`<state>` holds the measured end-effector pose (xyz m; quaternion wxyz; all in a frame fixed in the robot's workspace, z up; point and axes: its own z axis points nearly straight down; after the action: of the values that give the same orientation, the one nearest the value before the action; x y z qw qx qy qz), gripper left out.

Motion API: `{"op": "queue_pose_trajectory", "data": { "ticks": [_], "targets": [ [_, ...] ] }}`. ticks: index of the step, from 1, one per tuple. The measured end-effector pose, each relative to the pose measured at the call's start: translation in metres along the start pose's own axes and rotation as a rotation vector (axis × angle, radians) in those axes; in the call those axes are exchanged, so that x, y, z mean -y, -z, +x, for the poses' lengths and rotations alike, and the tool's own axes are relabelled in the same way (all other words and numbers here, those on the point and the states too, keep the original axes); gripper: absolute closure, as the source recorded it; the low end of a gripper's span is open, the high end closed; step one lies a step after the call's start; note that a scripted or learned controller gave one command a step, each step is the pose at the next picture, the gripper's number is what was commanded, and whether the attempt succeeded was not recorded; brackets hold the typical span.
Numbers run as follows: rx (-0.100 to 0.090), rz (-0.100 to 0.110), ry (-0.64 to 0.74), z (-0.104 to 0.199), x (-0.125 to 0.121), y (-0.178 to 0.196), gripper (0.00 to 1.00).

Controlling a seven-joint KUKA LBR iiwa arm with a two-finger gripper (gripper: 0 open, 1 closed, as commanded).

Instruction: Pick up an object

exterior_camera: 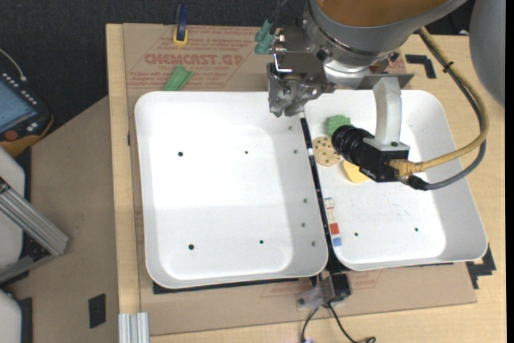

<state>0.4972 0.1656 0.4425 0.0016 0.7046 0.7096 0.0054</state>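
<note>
My gripper hangs low over the far end of the ridge where the two bins meet, at the back left corner of the right bin. Just to its right in that bin lie a green object, a tan disc with holes and a yellow object, close together. A black cylinder mounted on the arm covers part of the green and yellow objects. I see nothing held in the gripper.
The left bin shows bare white floor with small black dots. A small red and blue card lies by the right bin's left wall. A green piece and a blue-yellow clip lie on the cardboard behind the bins.
</note>
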Motion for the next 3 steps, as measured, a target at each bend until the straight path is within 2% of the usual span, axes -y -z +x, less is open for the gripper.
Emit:
{"op": "queue_pose_trajectory", "data": {
  "ticks": [1,2,3],
  "targets": [
    [0.002,0.003,-0.005,0.009,0.006,0.045,1.0],
    [0.002,0.006,-0.001,0.062,0.018,0.058,1.0],
    [0.008,0.016,-0.009,0.059,-0.002,0.015,1.0]
  ]
}}
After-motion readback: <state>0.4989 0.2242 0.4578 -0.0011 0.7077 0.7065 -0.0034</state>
